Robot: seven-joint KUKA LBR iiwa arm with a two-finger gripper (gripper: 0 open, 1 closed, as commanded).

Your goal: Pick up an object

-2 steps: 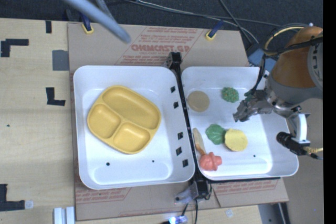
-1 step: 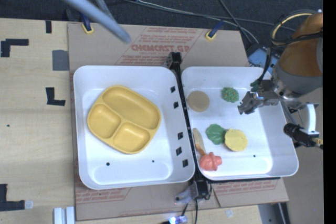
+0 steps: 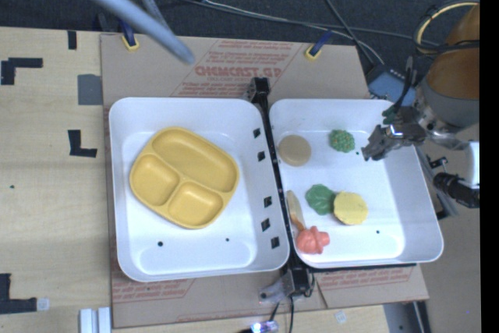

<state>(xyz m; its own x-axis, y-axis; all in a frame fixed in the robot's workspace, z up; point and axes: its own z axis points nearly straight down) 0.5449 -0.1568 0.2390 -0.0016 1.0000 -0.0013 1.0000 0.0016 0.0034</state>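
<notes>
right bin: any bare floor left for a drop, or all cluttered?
Bare floor runs along the right bin's right side, past the yellow piece, and along its far edge beyond the tan disc and small green piece. Crowded: near-left corner, where the larger green piece, red piece and yellow piece cluster.

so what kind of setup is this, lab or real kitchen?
Likely a lab pick-and-place bench: two white bins side by side on taped cardboard, toy food like the small broccoli, and loose cables behind. The gripper sits over the right bin.
</notes>
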